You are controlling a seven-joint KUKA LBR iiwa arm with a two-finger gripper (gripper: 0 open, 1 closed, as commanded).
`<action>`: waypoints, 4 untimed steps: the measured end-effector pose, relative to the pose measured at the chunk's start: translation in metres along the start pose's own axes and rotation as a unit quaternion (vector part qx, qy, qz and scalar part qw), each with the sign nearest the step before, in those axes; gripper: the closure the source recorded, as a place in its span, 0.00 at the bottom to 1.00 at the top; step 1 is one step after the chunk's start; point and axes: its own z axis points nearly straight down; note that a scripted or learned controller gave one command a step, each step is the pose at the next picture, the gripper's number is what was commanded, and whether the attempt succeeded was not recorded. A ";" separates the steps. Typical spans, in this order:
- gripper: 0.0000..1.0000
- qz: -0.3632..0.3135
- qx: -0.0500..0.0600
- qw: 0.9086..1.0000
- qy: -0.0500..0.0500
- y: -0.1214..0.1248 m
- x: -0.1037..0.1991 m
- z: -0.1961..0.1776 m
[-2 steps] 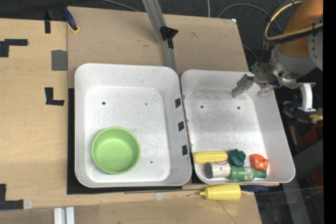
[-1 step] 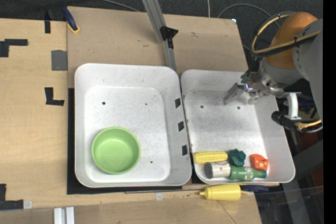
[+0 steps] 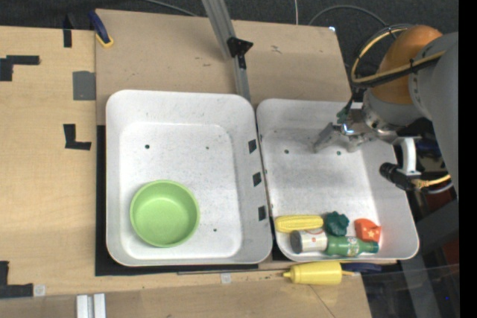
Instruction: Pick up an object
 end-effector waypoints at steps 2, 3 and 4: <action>1.00 0.001 -0.003 1.000 0.000 0.000 0.000 -0.053; 1.00 0.001 -0.004 1.000 0.000 -0.005 -0.003 -0.115; 1.00 0.001 -0.004 1.000 0.000 -0.004 -0.003 -0.161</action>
